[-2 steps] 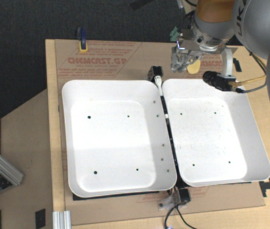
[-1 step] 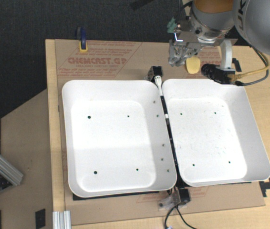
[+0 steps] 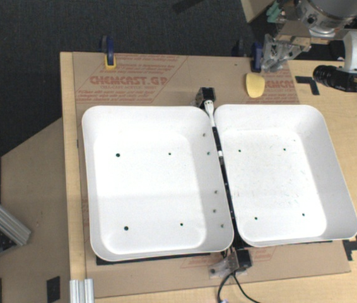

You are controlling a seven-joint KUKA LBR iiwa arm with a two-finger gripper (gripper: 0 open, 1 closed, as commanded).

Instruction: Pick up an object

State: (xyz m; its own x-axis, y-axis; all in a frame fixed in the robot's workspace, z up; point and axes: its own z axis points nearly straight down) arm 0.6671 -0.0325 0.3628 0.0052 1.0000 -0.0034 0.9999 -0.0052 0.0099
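Arm up top-right, yellow object outside the bins.
Gripper hangs just above the object, which lies on the bench behind the right bin; can't tell if jaws are apart or together. Risk: descent lands off-centre, nudges object away w/o grip, or closes on air.
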